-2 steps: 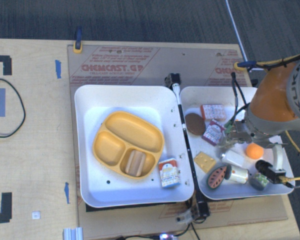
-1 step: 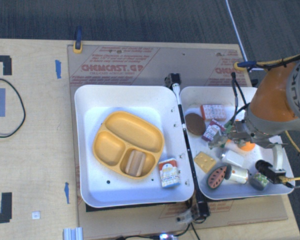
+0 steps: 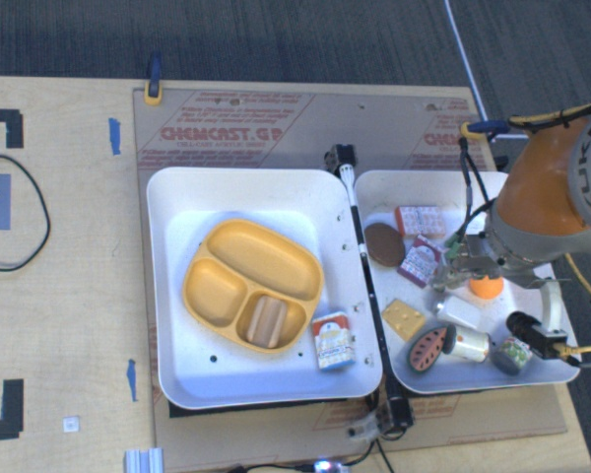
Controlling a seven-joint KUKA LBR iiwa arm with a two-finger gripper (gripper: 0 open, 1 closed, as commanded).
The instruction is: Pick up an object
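The arm is reaching in over the right bin (image 3: 567, 371), and the hand (image 3: 457, 269) is hovering low among the clutter there. Whether it is open, closed or gripping anything cannot be told, since the wrist is covering it.

Several candidates are lying close by. Just behind the hand and to its side, a small orange ball (image 3: 488, 286) is sitting half hidden; it looks light and smooth, so it may be rolling away under a poor pinch, and a grasp across its middle seems best. Immediately in front of the hand, toward the left bin, a red-and-white snack packet (image 3: 420, 261) is lying flat; it is probably thin, soft and crinkly, hard to get under. Beyond it a brown round disc (image 3: 382, 244) is resting near the bin's inner wall, flat and stiff by the look of it. Below the hand a yellow cheese wedge (image 3: 404, 317) and a watermelon slice toy (image 3: 428, 349) are lying, both likely light rigid plastic; the wedge's straight sides are offering the cleanest hold.

Room is tight: things are nearly touching one another, and the bin's walls are crowding both sides. The left bin (image 3: 167, 264) is offering more open floor around its yellow divided tray (image 3: 217, 289) and a small carton (image 3: 333, 341), well away from the hand. The counter (image 3: 59, 313) beyond is bare wood.
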